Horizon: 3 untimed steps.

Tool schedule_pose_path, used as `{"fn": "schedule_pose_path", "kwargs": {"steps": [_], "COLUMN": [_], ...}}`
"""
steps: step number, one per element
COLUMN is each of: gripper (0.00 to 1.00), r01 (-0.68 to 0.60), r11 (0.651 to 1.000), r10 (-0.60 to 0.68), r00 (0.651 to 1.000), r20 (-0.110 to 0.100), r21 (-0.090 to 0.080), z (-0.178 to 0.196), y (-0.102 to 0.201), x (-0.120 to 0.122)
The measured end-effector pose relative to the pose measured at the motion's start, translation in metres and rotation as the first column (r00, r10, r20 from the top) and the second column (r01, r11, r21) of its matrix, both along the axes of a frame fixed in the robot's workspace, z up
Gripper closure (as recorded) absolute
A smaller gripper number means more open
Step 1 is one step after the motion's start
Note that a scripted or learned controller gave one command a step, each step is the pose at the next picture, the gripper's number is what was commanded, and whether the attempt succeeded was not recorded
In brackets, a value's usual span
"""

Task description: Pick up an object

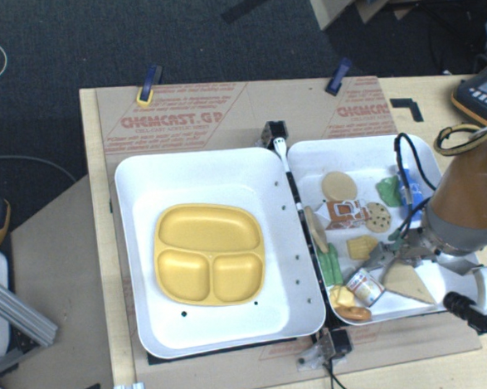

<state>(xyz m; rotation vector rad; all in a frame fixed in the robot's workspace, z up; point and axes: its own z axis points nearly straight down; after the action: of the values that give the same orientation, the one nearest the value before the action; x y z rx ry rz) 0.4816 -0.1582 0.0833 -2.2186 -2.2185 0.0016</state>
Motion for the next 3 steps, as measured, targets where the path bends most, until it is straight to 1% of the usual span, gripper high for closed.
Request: {"fn": "schedule_pose_path", "kwargs": {"steps": [1,2,3], "gripper": [1.00,1.00,1.00], "r01": [0.001,0.000,0.000], "r11": [1.000,1.000,1.000], "r10": [-0.001,0.000,0.000], "r00": [1.000,1.000,1.000], "r20": [0.004,0.007,0.008], "r21": [-0.002,-0.004,-0.005], "z": [0.011,0.053,0.096], "y": [0.000,-0.002,-0.004], "x": [0.000,0.003,-0.001]}}
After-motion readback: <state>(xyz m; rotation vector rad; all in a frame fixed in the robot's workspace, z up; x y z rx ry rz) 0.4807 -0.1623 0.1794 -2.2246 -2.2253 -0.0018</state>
